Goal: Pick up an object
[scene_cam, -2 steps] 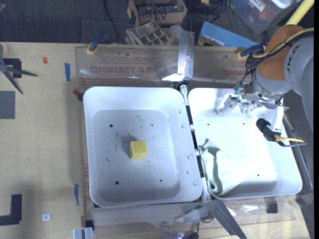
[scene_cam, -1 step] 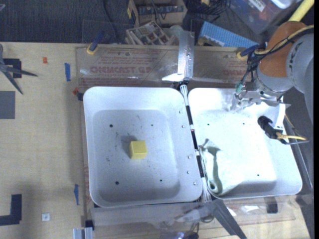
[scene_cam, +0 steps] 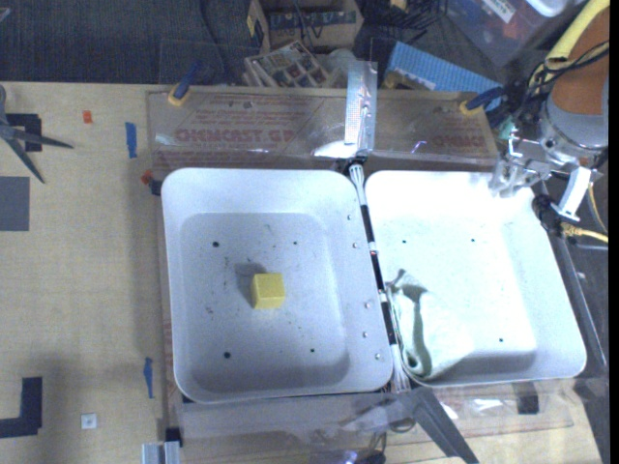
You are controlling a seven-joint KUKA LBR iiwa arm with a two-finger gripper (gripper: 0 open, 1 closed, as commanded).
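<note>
Tool (scene_cam: 510, 174) hangs at upper right of frame over right bin's (scene_cam: 542, 356) far corner, finger state can't tell; yellow block (scene_cam: 269, 290) sits mid left bin (scene_cam: 193, 201), well apart, toward lower left, w/ limp pale-green item (scene_cam: 416, 327) nearer.

tool (scene_cam: 510, 174) above far right corner of right bin (scene_cam: 503, 259), nothing seen between its fingers | yellow block (scene_cam: 269, 290) mid left bin (scene_cam: 193, 259) | pale green cloth (scene_cam: 414, 327) by right bin's left wall | desk (scene_cam: 77, 288) tan
</note>
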